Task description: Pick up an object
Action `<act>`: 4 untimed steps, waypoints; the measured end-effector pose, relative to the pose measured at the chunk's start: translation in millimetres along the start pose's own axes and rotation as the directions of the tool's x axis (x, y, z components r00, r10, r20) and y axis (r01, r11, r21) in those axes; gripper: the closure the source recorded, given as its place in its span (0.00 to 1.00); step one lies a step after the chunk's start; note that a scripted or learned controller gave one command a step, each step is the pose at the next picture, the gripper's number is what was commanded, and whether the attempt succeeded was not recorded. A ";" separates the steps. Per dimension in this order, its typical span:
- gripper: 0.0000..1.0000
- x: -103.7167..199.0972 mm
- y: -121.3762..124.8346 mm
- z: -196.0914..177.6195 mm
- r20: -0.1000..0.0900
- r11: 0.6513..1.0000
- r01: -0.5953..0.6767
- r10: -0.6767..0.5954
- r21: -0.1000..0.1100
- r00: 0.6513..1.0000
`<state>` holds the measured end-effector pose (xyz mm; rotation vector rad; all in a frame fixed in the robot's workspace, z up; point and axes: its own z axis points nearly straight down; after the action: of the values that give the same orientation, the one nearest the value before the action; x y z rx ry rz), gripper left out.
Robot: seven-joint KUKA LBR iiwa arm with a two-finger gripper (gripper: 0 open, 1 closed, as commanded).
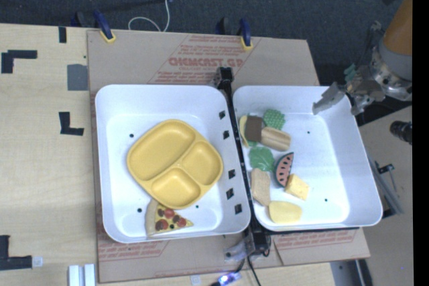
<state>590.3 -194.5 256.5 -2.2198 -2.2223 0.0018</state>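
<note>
Toy food lay heaped along the right bin's [335, 164] left side: watermelon slice [284, 169], green pieces, pale yellow wedge [285, 212]. Held nothing at the gripper [330, 99], poised over that bin's upper right rim; finger spacing impossible to tell. Yellow divided plate [175, 162] and pizza slice [165, 218] sat in the left bin [114, 144].

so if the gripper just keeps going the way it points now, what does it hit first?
Likely bare floor of the right bin. The gripper sits over that bin's upper right rim, pointing down-left; the toy food pile lies further left. Depth is unclear.

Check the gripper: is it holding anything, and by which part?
Nothing is held. The gripper sits over the top right rim of the right bin, apart from the toy food, with nothing between its fingers.
</note>
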 end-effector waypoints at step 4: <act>0.00 92.8 -105.5 170.5 0.002 1.000 0.000 0.000 -0.006 1.000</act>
<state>484.6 -101.9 86.1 -2.2237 -2.2262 -0.0030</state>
